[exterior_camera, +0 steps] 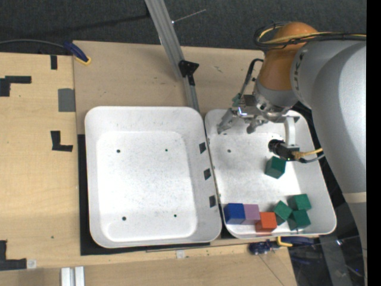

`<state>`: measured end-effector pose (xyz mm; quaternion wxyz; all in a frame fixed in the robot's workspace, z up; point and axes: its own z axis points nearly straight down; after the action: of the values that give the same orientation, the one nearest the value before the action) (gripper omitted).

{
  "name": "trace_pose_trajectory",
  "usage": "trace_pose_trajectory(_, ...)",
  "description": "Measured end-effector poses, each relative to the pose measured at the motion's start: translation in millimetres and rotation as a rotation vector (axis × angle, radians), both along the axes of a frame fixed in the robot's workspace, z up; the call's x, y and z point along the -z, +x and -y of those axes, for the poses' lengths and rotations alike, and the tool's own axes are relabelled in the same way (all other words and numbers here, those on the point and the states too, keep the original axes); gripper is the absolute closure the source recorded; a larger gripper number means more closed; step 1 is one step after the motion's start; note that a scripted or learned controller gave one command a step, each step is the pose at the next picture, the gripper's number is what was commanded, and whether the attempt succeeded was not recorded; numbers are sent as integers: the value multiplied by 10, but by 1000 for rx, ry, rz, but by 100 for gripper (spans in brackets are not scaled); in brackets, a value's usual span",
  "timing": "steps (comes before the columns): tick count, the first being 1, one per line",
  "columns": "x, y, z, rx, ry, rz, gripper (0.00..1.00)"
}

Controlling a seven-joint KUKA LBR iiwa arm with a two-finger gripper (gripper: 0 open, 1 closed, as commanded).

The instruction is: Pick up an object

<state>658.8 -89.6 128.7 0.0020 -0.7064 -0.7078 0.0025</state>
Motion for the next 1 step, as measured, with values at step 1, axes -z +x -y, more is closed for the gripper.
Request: trace_pose_trajectory(1, 400, -16, -8, 0, 0, 0, 0)
